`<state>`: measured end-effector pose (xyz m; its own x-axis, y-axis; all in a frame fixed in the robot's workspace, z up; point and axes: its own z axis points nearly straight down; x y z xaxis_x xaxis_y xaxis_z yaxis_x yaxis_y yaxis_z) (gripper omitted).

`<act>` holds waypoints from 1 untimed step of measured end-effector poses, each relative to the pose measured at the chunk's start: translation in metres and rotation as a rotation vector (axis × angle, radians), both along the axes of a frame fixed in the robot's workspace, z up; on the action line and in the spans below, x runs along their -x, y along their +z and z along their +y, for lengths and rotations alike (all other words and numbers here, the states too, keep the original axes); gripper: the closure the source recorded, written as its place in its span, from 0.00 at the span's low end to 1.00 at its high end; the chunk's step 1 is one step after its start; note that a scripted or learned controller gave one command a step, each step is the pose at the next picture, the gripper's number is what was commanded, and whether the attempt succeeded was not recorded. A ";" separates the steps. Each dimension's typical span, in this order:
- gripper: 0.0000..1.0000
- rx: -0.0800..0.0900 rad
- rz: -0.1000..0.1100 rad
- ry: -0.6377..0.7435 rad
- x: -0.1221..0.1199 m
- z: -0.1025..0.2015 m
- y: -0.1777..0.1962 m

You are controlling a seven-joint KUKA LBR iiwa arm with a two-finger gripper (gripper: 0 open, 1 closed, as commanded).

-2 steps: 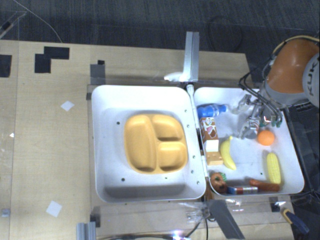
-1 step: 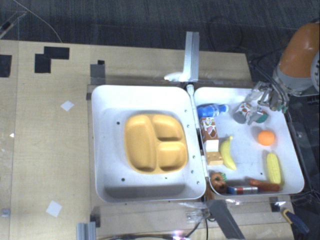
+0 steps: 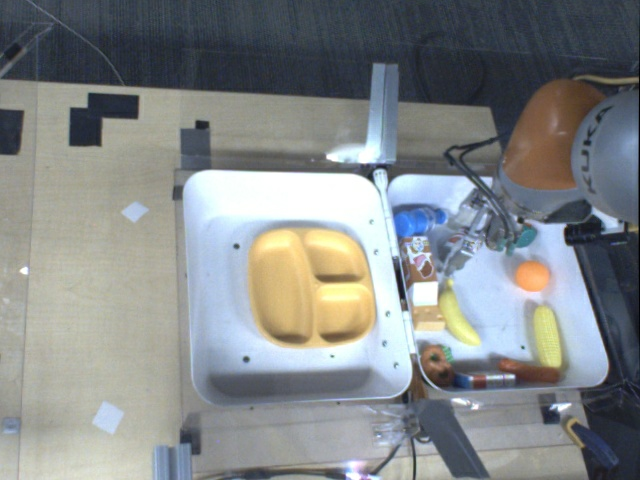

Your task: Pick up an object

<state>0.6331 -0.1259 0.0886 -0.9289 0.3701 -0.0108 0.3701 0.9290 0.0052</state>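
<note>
Yellow banana [image 3: 458,316] lies just below my claw [image 3: 462,240] in the right bin [image 3: 590,358]; claw state I cannot tell. I'd centre over it before descending.

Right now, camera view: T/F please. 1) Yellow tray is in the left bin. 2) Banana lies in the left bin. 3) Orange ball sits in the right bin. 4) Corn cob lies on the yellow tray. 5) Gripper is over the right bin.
1) True: the yellow tray lies in the left bin.
2) False: the banana lies in the right bin.
3) True: the orange ball is there.
4) False: the corn cob lies in the right bin.
5) True: the gripper is over it.
</note>
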 end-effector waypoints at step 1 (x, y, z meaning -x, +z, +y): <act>0.00 0.006 -0.003 0.282 0.082 0.011 0.002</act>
